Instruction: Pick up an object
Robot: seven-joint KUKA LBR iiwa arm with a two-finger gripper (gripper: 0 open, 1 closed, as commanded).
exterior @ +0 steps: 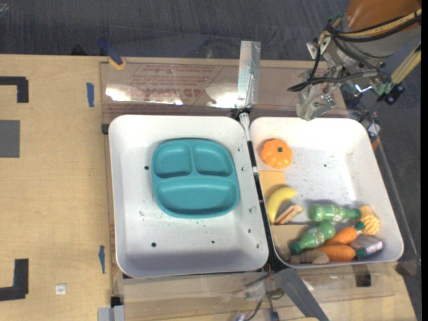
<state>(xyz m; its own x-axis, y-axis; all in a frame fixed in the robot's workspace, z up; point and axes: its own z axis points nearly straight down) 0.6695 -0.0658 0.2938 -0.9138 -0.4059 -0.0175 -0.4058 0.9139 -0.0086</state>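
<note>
From above the bench, the arm [381,5] comes in at the far right, its orange band up in the corner and a tangle of cables below it. The gripper [317,103] hangs over the far rim of the right bin [334,156], towards that bin's middle. From this angle I cannot tell whether it is open or closed. It is well apart from the toys.

All the things to pick up lie in the right bin. A small orange pumpkin [276,152] sits at the far left of it, close to the dividing wall. Nearer along that same wall is a yellow banana [281,196], with a little hot dog bun [289,213] touching its near side. The rest are heaped in the near right corner: two green bottles [332,212] and [312,238], an ear of corn [369,221] by the right wall, two carrots [345,235] and [338,251], and a greyish-purple piece [369,247] I can't identify.

The left bin [127,199] holds a teal divided plate [194,178], lying flat around its middle.

Beyond the two bins, a shiny metal strip [249,72] stands at the seam between them.
</note>
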